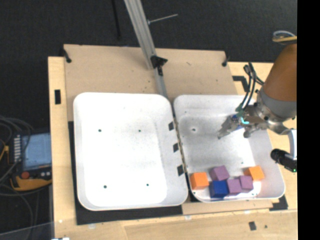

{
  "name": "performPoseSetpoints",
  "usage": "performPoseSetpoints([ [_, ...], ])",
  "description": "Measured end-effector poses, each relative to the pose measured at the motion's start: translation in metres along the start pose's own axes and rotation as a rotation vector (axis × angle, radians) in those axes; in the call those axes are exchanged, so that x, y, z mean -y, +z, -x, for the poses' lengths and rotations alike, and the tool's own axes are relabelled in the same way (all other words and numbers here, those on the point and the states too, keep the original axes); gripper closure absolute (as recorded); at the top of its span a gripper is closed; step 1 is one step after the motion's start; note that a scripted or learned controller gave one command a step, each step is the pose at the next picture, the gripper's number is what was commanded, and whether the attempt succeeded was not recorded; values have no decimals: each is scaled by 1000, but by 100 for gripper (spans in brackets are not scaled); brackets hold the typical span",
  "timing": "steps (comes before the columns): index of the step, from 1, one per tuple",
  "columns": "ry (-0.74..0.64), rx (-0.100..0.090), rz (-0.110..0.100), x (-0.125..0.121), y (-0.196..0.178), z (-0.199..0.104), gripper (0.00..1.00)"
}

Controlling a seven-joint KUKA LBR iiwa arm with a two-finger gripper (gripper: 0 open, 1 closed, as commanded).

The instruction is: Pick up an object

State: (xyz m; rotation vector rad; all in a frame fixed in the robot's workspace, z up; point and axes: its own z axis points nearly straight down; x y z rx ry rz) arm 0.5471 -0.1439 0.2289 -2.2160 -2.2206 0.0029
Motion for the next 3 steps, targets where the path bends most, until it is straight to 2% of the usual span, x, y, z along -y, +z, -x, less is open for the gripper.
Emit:
performPoseSetpoints([
  [1,1,1,6,-1,-3,0,0],
  [3,6,3,1,-1,88,13,0],
])
